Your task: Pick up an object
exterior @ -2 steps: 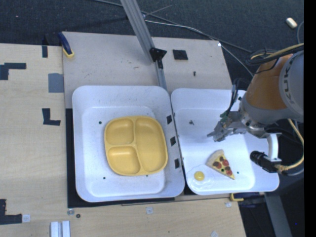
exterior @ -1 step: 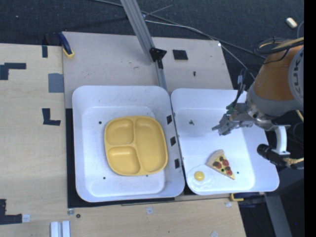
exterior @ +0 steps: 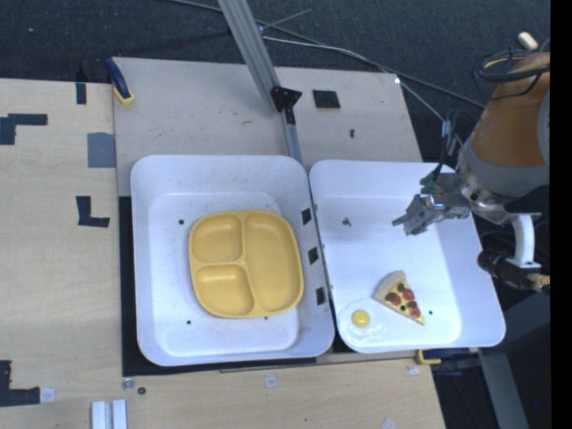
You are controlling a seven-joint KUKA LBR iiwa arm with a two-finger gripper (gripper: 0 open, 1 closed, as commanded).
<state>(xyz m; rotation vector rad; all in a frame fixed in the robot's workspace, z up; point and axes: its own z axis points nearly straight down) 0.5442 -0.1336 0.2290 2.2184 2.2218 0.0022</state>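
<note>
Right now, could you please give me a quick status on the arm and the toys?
Tool above right bin, holding nothing. Pizza slice and fried egg lie near bin's front. Yellow tray in left bin. Path clear.

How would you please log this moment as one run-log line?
gripper: over right bin, holding nothing | pizza slice: right bin, near front | fried egg: beside pizza slice | yellow divided plate: left bin

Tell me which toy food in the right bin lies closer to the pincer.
The pizza slice. It lies below the pincer, toward the bin's near edge, while the fried egg sits further off, in the near left corner of the right bin.
</note>
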